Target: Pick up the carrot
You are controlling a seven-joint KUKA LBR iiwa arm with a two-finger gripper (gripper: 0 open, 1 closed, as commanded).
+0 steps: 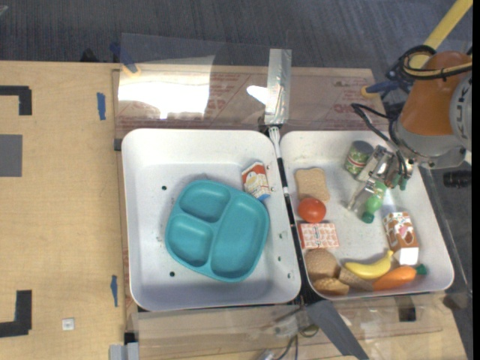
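The carrot point(395, 277) is orange with a green end and lies in the front right corner of the right bin point(439, 223). It touches the banana point(367, 267) on its left. My gripper point(377, 178) hangs over the back part of that bin, well behind the carrot. It is just right of a green can point(358, 158) and above a small green bottle point(369, 207). Nothing of the carrot is near it.
The right bin also holds a bread slice point(311, 182), a tomato point(312, 210), a red packet point(319, 235), a brown carton point(400, 235) beside the carrot and round biscuits point(324, 265). The left bin point(142, 201) holds a teal divided plate point(217, 229) and a small carton point(256, 180).
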